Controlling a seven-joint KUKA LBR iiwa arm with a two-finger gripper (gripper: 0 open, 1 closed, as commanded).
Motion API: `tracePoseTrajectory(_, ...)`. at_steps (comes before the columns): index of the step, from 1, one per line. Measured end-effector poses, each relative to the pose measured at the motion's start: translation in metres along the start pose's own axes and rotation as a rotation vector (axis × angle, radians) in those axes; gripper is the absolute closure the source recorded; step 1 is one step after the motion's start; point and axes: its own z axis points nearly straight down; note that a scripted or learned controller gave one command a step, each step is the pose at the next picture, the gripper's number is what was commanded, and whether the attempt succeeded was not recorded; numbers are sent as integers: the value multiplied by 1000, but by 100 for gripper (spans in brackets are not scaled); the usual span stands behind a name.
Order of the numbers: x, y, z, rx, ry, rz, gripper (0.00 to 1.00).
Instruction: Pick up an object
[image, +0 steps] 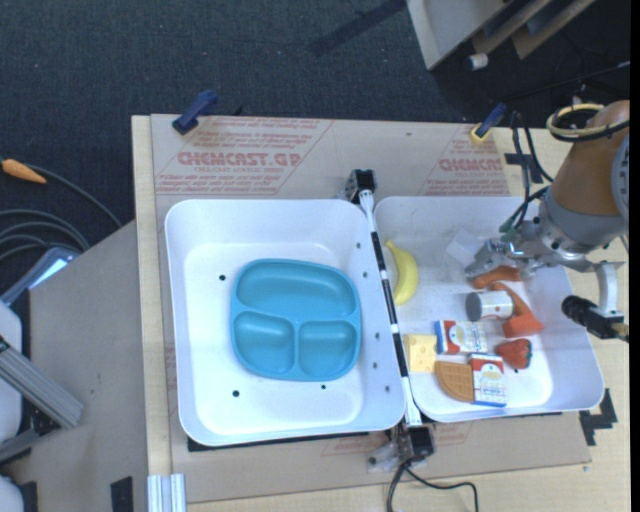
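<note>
The gripper (497, 262) sits low in the right bin (575, 395), right over an orange toy (507, 272); honestly I can't tell its state. I'd centre it on that one piece, well clear of the small can (487, 305), before closing.

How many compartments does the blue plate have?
3: the blue plate in the left bin has one long compartment across the top and two smaller ones below, side by side.
</note>
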Motion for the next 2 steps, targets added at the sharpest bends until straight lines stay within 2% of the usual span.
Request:
tracePoseTrajectory(1, 0, 1, -11, -3, -1, -1, 100)
tracePoseTrajectory(2, 0, 1, -11, -3, -1, -1, 0)
